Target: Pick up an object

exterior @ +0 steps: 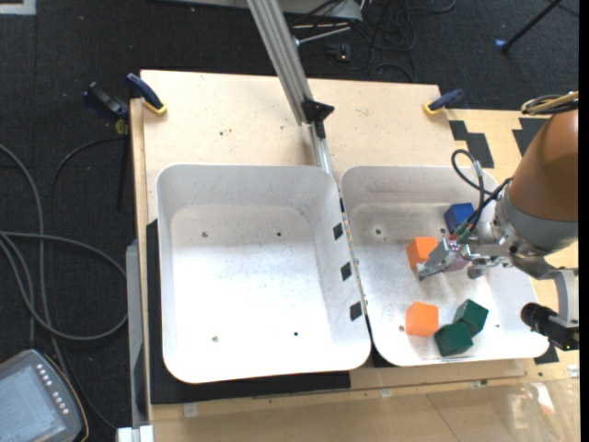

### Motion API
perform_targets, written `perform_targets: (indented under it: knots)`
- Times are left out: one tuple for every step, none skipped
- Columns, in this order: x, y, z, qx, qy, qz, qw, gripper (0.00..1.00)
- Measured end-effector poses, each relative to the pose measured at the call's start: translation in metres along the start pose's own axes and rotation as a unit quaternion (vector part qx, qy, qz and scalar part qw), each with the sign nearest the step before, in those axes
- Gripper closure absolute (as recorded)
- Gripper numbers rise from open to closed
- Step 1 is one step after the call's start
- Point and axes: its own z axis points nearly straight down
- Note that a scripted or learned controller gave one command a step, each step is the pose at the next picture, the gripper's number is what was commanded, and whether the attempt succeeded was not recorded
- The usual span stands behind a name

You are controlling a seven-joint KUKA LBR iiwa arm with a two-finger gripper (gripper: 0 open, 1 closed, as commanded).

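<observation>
Dark carpet strewn with cables surrounds a pale wooden bench (239, 109) bearing two white bins. Within the right bin (386, 191), an orange block (422, 249) sits near the middle, roughly square with no clear long axis. The gripper (438, 263) is just beside it, touching its lower right edge; whether the claw is apart or together cannot be told. Nearby lie a blue block (458, 215), another orange cube (422, 319) and two green blocks (462, 328). The left bin (175, 191) adjoins.
</observation>
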Motion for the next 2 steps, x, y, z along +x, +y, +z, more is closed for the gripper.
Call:
perform_targets:
  knots:
    - [0.0, 0.001, -0.002, -0.003, 0.0, 0.001, 1.0, 0.0]
    - [-0.001, 0.008, 0.045, 0.0, 0.0, 0.001, 1.0, 0.0]
